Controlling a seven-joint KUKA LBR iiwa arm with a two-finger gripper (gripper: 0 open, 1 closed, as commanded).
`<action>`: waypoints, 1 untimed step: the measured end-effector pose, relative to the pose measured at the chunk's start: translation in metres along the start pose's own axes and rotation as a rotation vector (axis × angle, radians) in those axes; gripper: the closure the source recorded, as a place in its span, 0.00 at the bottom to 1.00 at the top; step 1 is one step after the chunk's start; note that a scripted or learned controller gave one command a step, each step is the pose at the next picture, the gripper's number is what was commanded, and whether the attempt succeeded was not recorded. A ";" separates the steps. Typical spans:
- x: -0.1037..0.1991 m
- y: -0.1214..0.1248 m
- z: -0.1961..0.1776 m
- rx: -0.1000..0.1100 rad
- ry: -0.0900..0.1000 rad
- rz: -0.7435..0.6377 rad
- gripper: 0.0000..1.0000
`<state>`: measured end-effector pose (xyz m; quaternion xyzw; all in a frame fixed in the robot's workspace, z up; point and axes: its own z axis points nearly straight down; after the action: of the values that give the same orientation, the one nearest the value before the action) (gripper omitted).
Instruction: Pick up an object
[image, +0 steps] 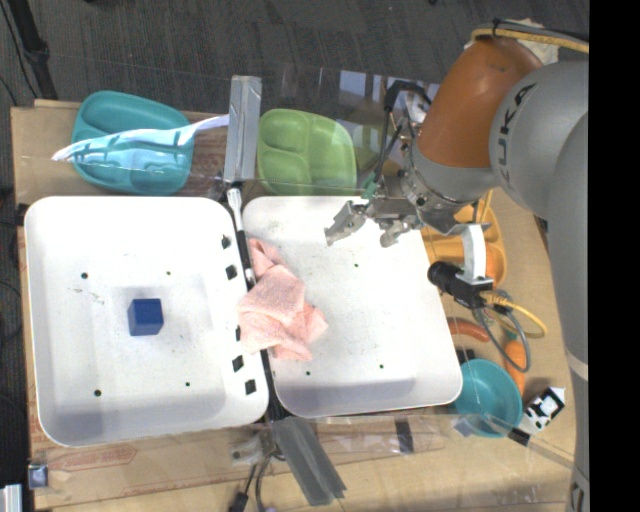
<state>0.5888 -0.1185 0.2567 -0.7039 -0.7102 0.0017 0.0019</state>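
Observation:
A crumpled pink cloth (279, 302) lies at the left side of the right bin (400, 330), draped against the divider. A small blue cube (146, 316) sits in the left bin (70, 260), near its middle. My gripper (368, 228) hangs over the far part of the right bin, up and to the right of the cloth. Its two grey fingers (343, 222) are spread apart with nothing between them. The grey arm with its orange band (480, 80) reaches in from the upper right.
A teal bowl (125, 140) and a green moulded tray (305, 150) sit behind the bins. To the right of the right bin lie orange tools, cables and a teal cup (488, 395). Tape strips run along the divider.

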 end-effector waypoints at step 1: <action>0.024 -0.009 0.161 -0.003 -0.001 -0.164 0.00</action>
<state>0.5785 -0.0942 0.0953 -0.6433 -0.7656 0.0006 0.0006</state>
